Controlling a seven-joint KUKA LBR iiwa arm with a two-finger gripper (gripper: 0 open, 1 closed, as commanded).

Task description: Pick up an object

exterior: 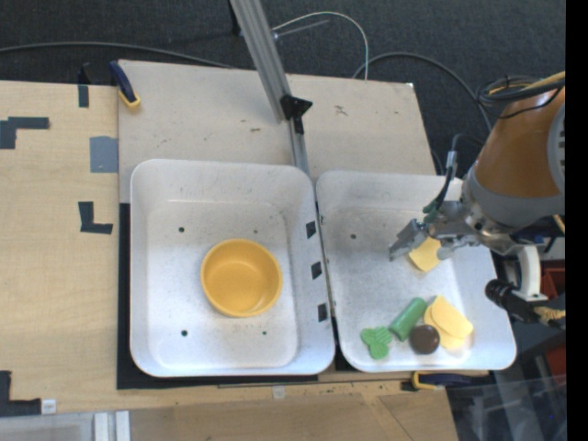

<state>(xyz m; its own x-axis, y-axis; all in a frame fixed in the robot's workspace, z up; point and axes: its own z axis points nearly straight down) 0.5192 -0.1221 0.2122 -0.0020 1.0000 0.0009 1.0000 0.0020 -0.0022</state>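
My gripper point(421, 243) hangs over the right bin point(367, 200), near its right side, on the grey and orange arm that comes in from the right. A yellow wedge-shaped block point(425, 256) lies right at the gripper's tip, partly covered by it. Whether the block is gripped or just resting on the bin floor below cannot be made out. At the bin's front right lie a green cylinder point(408, 318), a green flat piece point(375, 341), a brown ball point(424, 339) and a yellow lump point(448, 322), close together.
The left bin point(165, 191) holds a yellow bowl point(241, 277) near its middle. A grey metal pole point(266, 49) slants down from the top to the divider between the bins. Cables run across the dark floor behind the bench.
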